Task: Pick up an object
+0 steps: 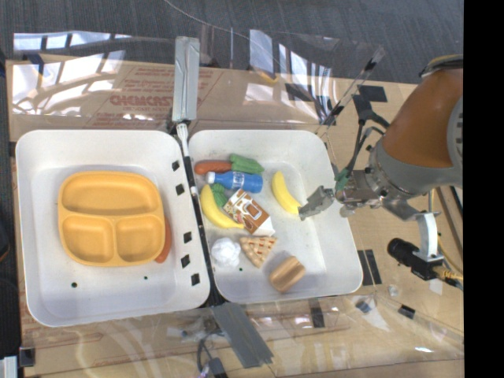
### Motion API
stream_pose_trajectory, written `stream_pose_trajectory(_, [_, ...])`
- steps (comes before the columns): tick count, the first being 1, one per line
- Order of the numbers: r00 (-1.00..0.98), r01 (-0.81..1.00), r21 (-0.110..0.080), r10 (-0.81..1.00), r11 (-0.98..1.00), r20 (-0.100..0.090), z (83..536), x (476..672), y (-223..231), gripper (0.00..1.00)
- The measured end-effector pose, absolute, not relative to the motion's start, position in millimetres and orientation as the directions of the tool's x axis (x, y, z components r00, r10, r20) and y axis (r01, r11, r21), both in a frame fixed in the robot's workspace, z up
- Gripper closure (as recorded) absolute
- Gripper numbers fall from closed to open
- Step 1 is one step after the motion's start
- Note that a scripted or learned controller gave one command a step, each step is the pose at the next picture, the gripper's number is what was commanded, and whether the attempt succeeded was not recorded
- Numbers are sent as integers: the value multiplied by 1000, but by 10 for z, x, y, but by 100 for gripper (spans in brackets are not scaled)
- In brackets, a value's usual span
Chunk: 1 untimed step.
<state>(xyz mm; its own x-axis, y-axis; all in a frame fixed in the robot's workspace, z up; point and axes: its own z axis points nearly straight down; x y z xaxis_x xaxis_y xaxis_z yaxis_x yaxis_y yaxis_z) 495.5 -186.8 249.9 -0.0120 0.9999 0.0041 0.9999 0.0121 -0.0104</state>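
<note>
The right bin (335,235) holds a pile of toy food. A small yellow banana (285,193) lies toward its right side. Left of it are a larger banana (213,209), a blue bottle (235,181), a green piece (246,164), a brown sausage (211,167) and a brown-and-white carton (246,211). Nearer the front lie a waffle wedge (257,249), a white ball (224,250) and a bread roll (287,272). My gripper (309,208) hangs over the bin's right part, just right of the small banana, and carries nothing that I can see.
The left bin (39,274) bears a yellow divided plate (110,216) with an orange sausage (164,246) against its right edge. The grey arm with its orange band (425,124) and cables fill the space right of the bins. A divider (189,211) separates the bins.
</note>
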Motion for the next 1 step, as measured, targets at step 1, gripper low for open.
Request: stream_pose_trajectory(1, [93,996,16,996,-93,1,1152,5405,-1591,0])
